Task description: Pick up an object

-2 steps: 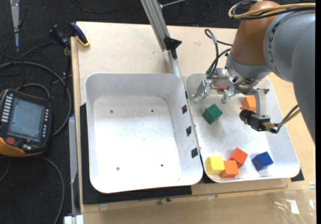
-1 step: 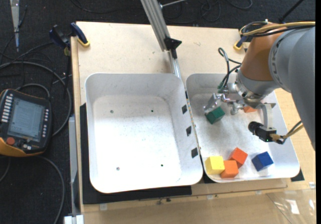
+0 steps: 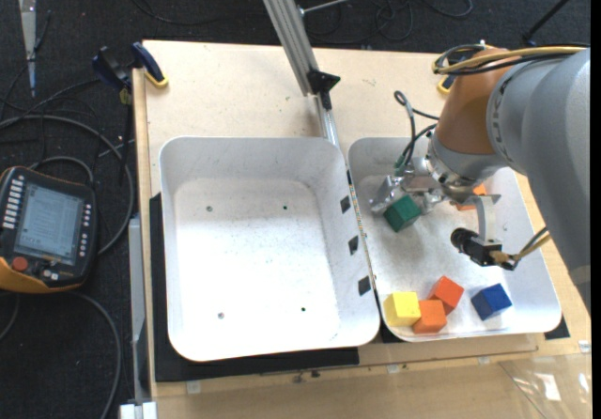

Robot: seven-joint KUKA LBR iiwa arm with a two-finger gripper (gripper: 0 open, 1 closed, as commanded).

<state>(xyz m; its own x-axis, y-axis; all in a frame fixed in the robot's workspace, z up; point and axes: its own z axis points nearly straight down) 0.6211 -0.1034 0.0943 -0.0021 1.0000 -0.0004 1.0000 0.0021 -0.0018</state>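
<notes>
Camera view: right bin holds green block, yellow block.

Arm cut off at right edge, small orange piece partly hidden behind wrist

Green block: small cube, tilted, right at the claw tips, apparently between the fingers, over the right bin's upper-left part. Whether it's lifted or touching the floor, can't tell.
</notes>
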